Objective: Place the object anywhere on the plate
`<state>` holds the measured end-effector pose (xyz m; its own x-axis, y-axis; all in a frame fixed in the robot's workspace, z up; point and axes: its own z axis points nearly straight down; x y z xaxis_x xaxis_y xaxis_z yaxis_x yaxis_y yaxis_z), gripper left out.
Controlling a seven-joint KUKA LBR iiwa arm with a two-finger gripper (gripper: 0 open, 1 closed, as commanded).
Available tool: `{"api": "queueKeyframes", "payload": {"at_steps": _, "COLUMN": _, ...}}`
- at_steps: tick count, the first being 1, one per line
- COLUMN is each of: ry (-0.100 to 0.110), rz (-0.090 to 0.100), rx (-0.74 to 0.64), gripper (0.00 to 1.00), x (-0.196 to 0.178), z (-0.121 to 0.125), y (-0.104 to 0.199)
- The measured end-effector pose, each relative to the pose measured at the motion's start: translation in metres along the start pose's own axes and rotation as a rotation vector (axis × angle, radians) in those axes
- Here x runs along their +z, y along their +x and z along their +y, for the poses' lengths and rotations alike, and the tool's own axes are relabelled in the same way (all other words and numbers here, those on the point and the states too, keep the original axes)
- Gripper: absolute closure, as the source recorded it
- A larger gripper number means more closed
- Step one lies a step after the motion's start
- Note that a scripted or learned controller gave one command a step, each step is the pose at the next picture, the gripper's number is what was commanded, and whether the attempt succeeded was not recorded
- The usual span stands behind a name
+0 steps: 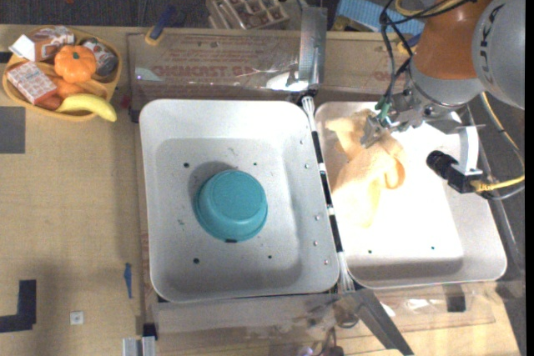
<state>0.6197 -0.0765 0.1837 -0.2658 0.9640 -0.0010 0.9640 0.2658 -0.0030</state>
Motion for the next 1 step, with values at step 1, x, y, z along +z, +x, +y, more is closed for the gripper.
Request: {"api": "queueKeyframes", "payload": {"at_steps": 1, "ry": -0.003, "rz": -0.001, "rx": 0.000, "gripper": 1.00, "x": -0.0403, "z": -0.0001, "y": -0.0003}}
